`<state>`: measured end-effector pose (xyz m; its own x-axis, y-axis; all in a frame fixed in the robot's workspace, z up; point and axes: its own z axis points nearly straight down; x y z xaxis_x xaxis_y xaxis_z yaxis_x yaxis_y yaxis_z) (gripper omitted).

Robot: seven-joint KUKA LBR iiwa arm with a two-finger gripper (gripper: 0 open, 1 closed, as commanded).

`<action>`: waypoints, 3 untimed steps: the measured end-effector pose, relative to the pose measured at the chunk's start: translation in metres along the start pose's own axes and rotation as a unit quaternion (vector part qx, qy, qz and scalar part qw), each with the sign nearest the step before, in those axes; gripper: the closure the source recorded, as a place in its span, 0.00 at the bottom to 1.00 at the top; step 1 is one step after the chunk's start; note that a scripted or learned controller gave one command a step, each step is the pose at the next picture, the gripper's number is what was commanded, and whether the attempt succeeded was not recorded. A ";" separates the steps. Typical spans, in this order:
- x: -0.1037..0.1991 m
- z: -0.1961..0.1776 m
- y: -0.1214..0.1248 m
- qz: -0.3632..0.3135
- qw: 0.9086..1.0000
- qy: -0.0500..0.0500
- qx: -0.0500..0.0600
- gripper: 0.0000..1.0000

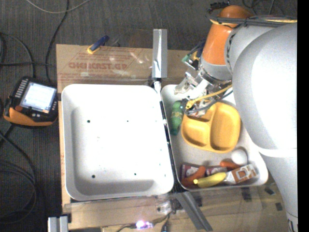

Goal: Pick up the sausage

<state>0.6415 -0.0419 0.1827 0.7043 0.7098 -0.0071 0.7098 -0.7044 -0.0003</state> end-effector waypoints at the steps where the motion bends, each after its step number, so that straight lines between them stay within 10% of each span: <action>1: -0.046 -0.036 -0.027 -0.017 1.000 0.001 0.001 0.00; 2: -0.024 -0.241 0.036 0.019 1.000 0.001 -0.001 0.00; 3: -0.072 -0.231 0.024 0.057 0.998 0.001 0.000 0.00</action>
<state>0.6088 -0.1085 0.4145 0.7807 0.6249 -0.0060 0.6249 -0.7807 -0.0003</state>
